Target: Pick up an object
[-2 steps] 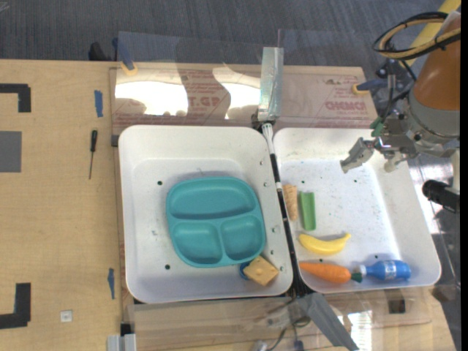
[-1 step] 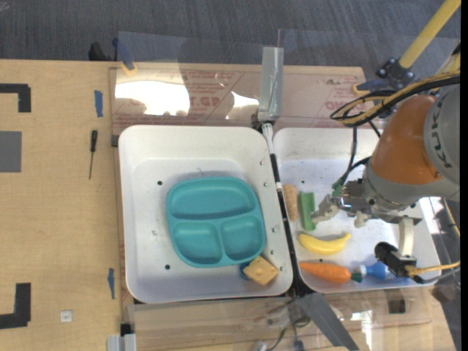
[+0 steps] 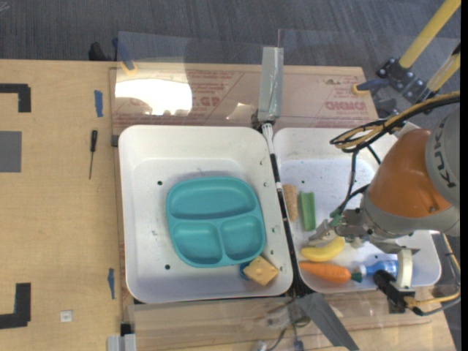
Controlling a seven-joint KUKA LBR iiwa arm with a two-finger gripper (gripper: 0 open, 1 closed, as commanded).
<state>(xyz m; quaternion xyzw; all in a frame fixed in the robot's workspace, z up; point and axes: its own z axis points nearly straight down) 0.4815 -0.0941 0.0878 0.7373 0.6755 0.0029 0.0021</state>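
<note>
A yellow banana [image 3: 324, 250] is the thing lying nearest the gripper [image 3: 327, 230], just below its tip in the right bin [image 3: 322, 156]; from this angle it is not clear whether they touch. Whether the gripper is spread or closed cannot be told here, since the wrist covers most of it, and nothing can be seen held in it. The arm [image 3: 406, 185], grey with its orange band, reaches in from the right and covers much of that bin's right half.

Just below the banana, farther from the gripper, lies an orange carrot [image 3: 326, 272], pointing left. To the right of the carrot, beneath the wrist, is a blue and white item [image 3: 387, 269] whose kind is hard to make out. Up and to the left of the gripper stands a green block [image 3: 307, 210], and beside it, against the bin's left wall, a tan stick-shaped piece [image 3: 290, 202].

Well to the left of the gripper, in the left bin [image 3: 139, 196], rests a teal divided plate [image 3: 214, 221], with a tan sponge-like cube [image 3: 260, 270] at its lower right corner.
</note>
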